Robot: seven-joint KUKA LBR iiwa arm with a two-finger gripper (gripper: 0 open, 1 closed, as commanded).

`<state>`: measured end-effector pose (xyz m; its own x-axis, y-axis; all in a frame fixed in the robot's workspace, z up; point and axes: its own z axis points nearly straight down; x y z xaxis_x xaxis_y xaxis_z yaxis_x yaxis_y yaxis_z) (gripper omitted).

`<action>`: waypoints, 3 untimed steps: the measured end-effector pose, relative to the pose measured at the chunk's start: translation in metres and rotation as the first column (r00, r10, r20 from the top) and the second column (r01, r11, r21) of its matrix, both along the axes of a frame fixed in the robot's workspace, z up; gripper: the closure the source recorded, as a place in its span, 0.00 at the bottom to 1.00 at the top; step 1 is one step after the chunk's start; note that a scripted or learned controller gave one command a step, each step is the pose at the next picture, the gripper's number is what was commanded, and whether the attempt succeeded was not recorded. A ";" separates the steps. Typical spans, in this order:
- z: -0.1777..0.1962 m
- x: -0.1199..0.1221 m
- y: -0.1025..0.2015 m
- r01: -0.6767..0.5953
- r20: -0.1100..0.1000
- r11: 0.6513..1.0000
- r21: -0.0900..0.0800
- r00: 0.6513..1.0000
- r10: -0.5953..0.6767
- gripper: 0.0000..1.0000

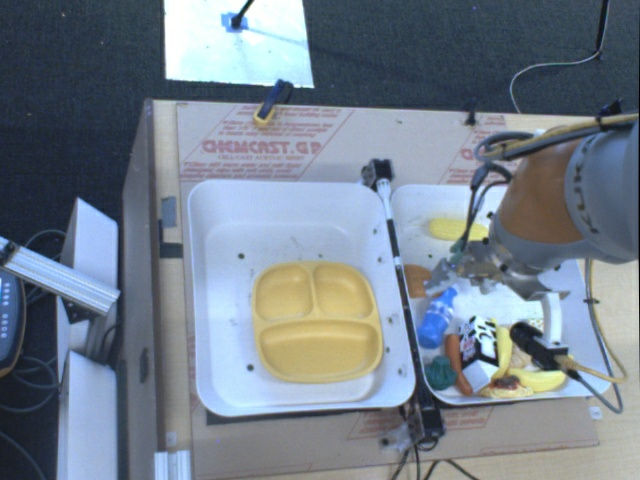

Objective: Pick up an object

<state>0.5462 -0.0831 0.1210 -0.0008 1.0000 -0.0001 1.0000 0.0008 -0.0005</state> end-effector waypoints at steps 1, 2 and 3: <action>-0.031 0.033 -0.004 -0.003 0.012 1.000 0.002 1.000 0.003 0.00; -0.038 0.121 -0.033 0.000 -0.002 1.000 -0.001 1.000 0.000 0.00; 0.045 0.124 -0.052 -0.003 0.006 1.000 -0.002 1.000 0.003 0.00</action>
